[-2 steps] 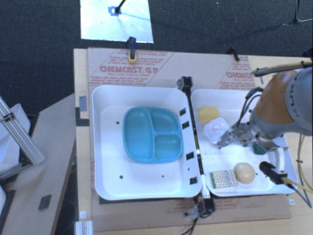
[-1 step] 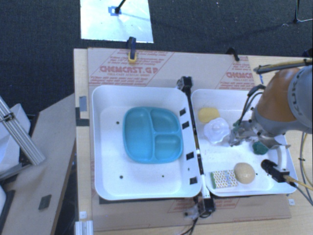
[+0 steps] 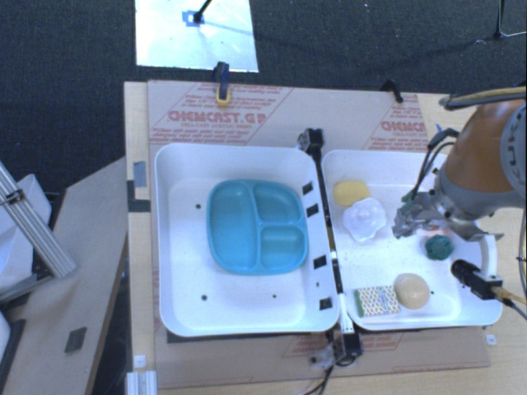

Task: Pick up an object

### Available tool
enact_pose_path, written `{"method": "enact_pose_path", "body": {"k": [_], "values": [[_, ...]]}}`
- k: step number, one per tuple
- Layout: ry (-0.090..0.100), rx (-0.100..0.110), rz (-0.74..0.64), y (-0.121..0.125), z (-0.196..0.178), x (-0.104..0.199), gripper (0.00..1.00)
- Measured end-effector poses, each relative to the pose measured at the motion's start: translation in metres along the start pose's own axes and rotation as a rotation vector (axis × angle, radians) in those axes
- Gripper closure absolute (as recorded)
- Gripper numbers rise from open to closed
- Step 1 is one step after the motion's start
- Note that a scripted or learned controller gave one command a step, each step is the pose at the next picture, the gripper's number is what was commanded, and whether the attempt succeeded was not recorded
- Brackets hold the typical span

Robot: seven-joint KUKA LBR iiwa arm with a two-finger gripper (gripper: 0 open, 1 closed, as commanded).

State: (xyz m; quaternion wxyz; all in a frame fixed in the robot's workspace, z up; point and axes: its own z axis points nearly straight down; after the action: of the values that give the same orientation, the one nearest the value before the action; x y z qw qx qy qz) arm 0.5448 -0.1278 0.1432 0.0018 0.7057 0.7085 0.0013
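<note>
The gripper (image 3: 405, 225) hangs low in the right bin (image 3: 395, 161), fingers' spread I cannot tell, between the white flower-shaped piece (image 3: 364, 218) and teal ball (image 3: 439, 247). Descending there, it could nudge both and grasp neither.

I see dark carpet (image 3: 66, 56) around my wooden bench (image 3: 137, 245). A pale square sheet (image 3: 195, 23) lies on the floor beyond it. Light is even and soft.

Arm (image 3: 486, 159) reaches in from right, gripper (image 3: 409, 220) lowered, wrist bent.
</note>
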Motion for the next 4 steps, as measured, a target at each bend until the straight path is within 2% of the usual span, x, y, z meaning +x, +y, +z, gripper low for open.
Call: {"method": "enact_pose_path", "body": {"k": [1,2,3,4], "values": [[-0.001,-0.003,-0.001,0.002,-0.064,0.001,1.00],[0.000,0.001,-0.001,0.003,-0.061,0.001,1.00],[0.002,0.001,-0.005,0.017,-0.059,0.056,1.00],[0.001,0.001,-0.004,0.022,-0.073,0.105,1.00]]}}
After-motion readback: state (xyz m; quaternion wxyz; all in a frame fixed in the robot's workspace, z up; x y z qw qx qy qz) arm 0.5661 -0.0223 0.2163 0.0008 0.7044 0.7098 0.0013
